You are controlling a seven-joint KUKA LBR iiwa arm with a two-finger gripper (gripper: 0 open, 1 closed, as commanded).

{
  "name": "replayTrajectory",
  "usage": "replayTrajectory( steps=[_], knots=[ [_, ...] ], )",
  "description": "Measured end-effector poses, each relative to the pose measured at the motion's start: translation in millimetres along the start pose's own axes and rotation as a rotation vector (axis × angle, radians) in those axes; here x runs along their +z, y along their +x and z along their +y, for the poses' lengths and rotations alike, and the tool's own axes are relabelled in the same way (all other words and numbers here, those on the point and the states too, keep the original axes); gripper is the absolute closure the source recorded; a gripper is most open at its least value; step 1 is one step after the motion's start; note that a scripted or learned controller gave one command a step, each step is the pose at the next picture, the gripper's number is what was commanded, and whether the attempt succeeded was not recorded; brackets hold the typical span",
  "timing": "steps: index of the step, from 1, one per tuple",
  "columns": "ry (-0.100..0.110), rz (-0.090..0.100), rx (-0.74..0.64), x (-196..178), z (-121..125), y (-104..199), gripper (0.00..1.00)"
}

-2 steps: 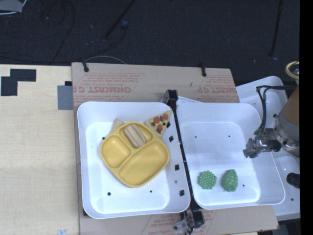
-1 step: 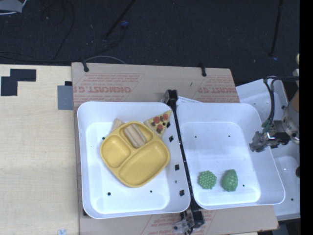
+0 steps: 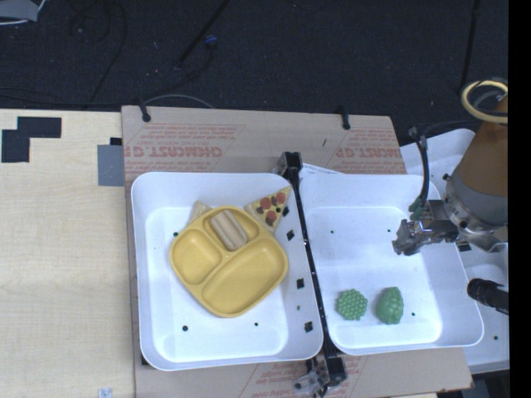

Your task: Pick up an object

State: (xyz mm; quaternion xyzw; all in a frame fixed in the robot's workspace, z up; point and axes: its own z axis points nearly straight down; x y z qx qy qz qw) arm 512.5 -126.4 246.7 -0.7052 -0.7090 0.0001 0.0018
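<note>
The arm enters from the right, with the orange band at the frame's right edge and the grey wrist below it. The claw (image 3: 412,240) sits over the right bin (image 3: 365,197), above its right-hand portion near the far wall. Whether it is open or closed cannot be told from this view, and nothing is visibly held by it.

The right bin contains two green items near its front wall: a bumpy green round piece (image 3: 351,304) to the left, and a smoother green lump (image 3: 389,305) just beside it on the right. The two are close together but apart. Both lie well clear of the claw, toward the viewer from it.

The left bin (image 3: 158,305) holds a yellow divided plate (image 3: 241,276), tilted diagonally. A tan bread-like piece (image 3: 228,227) rests in the plate's upper compartment. A toy pizza slice (image 3: 272,206) lies at the plate's upper right edge, near the divider between the bins.

Both bins rest on a cardboard sheet (image 3: 249,143) on the bench (image 3: 58,255).
</note>
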Motion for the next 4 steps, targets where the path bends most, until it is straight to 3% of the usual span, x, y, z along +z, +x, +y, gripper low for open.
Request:
replayTrajectory(
  steps=[2, 4],
  knots=[
    [0.0, -0.001, -0.001, -9.1, 6.4, 111.0, 1.0],
    [0.001, -0.002, 0.0, 7.8, 9.2, 215.8, 1.0]
  ],
)
